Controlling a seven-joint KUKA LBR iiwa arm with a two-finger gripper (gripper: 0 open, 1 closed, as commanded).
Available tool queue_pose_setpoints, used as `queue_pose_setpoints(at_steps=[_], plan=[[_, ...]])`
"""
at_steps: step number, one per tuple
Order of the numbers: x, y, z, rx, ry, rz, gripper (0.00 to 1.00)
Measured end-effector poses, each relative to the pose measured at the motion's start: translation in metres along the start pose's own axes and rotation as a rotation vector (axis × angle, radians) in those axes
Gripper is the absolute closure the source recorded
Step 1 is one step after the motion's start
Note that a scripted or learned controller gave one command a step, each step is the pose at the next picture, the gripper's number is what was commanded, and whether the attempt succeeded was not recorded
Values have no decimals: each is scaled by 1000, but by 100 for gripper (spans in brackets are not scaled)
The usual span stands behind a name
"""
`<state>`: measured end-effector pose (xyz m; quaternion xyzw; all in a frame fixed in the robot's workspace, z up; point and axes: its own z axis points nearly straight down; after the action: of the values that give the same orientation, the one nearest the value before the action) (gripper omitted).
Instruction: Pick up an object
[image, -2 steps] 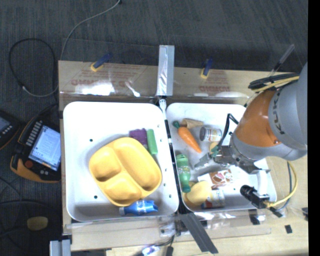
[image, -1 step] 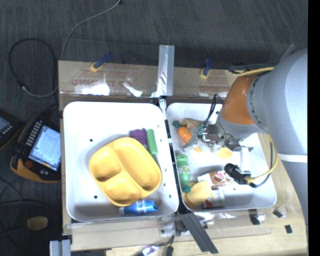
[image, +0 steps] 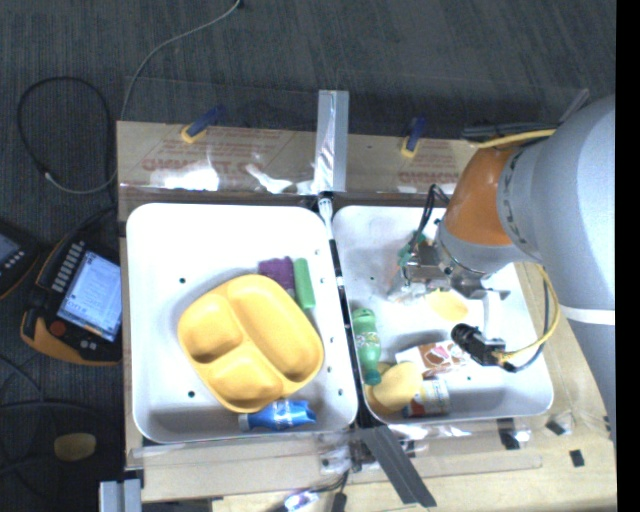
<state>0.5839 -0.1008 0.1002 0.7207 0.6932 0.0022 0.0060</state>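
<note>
right bin (image: 520, 400): white, shallow; its upper left floor lies bare, while the clutter sits along the lower edge and by the divider.
left bin (image: 160, 300): bare white floor along its left side and top; a big yellow divided tray (image: 250, 342) takes the middle.
arm (image: 560, 200): grey with an orange band, reaching in from the right over the right bin's upper half.
gripper (image: 420, 275): down low over the right bin's middle; from here i cannot tell how its pincer stands, nor whether it has anything.
pale yellow piece (image: 449, 304): flat, just below the gripper, near it; touching or not, i can't say.
green bottle (image: 366, 344): lying along the divider wall.
yellow rounded object (image: 396, 385): at the lower edge, beside a red-and-white packet (image: 437, 356).
left bin extras: purple item (image: 277, 268), green stick (image: 303, 283), blue can (image: 280, 415) at the bottom rim.
</note>
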Motion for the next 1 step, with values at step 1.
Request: queue_pose_setpoints(at_steps=[1], plan=[[-49,-32,7,-7,1,-271,100]])
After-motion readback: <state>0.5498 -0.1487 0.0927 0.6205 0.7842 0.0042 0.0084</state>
